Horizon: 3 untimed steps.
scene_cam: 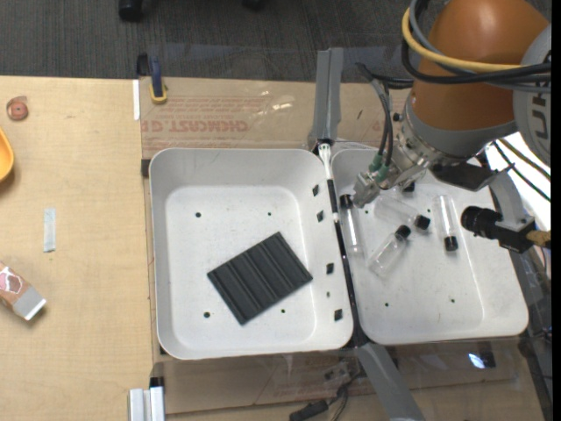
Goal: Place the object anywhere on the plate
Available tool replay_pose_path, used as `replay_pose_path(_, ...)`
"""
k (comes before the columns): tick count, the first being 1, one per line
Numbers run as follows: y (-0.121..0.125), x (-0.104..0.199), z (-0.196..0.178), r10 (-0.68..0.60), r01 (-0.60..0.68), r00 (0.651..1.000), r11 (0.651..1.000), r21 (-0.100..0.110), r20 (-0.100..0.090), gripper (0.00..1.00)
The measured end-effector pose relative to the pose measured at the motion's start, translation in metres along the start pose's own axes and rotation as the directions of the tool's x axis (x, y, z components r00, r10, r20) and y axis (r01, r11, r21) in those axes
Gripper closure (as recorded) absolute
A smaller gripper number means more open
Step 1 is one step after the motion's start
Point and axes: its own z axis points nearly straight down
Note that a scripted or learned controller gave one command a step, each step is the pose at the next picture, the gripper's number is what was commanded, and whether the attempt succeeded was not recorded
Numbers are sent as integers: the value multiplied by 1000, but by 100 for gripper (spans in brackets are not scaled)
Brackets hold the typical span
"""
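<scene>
Hovering over the far left corner of the right bin (491, 323), my gripper (379, 185) hangs under the orange band (478, 33) of the arm, and I cannot tell how it is set, since the wrist hides most of it. Nothing that I can make out sits in its grasp.

On the right bin's floor, just near of the gripper, lie several small clear vials with black caps: one (388, 251) tilted near the bin's left wall, another (448, 226) lying further right, and a short one (416, 215) between them, a little farther back. These are the loose objects; which one counts I cannot say.

Across the divider, the left bin (175, 323) carries a dark ribbed plate (259, 277), a flat rectangle turned at a slant, resting near the middle of the floor and well apart from the vials.

Left of the bins, on the wooden bench (79, 165), I see a small clear strip (49, 231), a wrapped eraser-like piece (19, 293) at the near left, and an orange edge (4, 156) at the far left border.
</scene>
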Motion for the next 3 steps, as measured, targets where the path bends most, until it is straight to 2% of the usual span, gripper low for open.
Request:
replay_pose_path(1,23,49,31,-339,339,941,941,1,-2,100)
replay_pose_path(2,-4,31,64,-530,530,848,848,0,-1,100)
replay_pose_path(3,43,61,68,-861,861,508,508,-2,1,100)
